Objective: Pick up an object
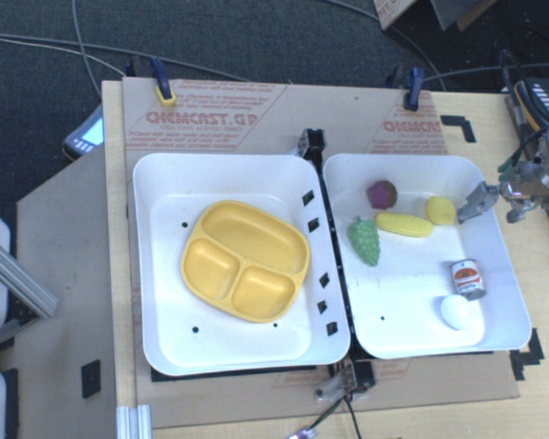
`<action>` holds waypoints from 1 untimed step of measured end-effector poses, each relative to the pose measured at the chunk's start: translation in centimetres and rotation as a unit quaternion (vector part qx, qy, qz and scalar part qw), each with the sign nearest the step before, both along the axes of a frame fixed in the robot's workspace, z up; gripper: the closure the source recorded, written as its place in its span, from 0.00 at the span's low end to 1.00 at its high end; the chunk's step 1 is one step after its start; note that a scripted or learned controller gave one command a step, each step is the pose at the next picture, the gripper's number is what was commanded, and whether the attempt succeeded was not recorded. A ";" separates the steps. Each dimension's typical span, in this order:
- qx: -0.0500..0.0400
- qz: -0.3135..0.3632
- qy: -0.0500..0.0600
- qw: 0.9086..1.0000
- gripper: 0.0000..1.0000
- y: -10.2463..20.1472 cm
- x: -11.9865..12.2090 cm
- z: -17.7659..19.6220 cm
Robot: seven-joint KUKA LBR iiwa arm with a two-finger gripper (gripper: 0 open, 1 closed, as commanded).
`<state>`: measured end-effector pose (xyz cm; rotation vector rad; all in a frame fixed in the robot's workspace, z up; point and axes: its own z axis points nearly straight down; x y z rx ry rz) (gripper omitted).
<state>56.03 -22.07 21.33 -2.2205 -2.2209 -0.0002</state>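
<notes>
Gripper (480, 201) poised at the right bin's (503, 273) far edge, finger state indeterminable. You lower squarely over the nearby lemon (441, 210), avoiding the corn (403, 225).

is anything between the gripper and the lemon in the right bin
Nothing visible. The gripper sits at the right bin's far right edge, and the lemon lies just beside it with bare bin floor between them.
</notes>
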 end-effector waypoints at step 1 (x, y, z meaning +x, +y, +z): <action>0.001 0.001 0.002 1.000 0.00 0.3 0.7 -4.6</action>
